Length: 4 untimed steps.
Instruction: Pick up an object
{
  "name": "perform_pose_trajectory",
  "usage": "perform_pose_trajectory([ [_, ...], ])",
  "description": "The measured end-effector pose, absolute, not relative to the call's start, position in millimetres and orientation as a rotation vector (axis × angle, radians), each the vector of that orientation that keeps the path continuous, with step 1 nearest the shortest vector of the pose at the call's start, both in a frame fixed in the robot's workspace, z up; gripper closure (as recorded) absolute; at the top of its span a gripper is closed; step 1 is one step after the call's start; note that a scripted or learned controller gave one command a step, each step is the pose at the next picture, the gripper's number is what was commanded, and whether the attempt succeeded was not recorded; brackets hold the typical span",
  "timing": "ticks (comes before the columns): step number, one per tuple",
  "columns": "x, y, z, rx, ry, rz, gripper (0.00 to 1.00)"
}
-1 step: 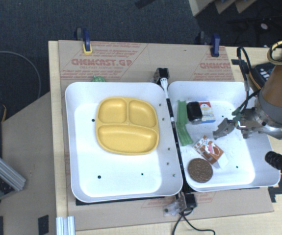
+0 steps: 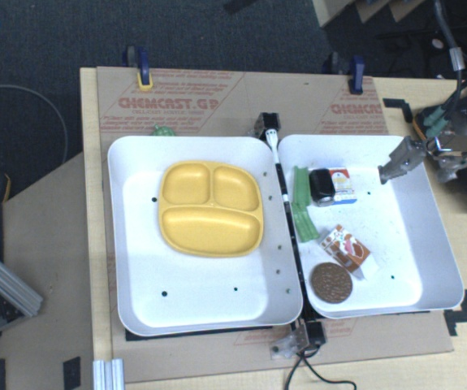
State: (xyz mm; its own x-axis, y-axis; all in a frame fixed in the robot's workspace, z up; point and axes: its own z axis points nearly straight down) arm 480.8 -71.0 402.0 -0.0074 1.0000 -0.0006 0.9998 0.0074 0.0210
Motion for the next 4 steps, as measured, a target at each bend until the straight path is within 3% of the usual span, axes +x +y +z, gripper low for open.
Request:
perform_pose_trajectory([
  [1, 480.5, -73, 403, 2.216, 2.220, 0.004, 1.00],
  [2, 479.8, -74, 539, 2.208, 2.213, 0.019, 1.00],
  [3, 478.9, -53, 426, 2.226, 2.226, -0.008, 1.00],
  [4, 479.8, -41, 517, 2.214, 2.219, 0.009, 1.00],
])
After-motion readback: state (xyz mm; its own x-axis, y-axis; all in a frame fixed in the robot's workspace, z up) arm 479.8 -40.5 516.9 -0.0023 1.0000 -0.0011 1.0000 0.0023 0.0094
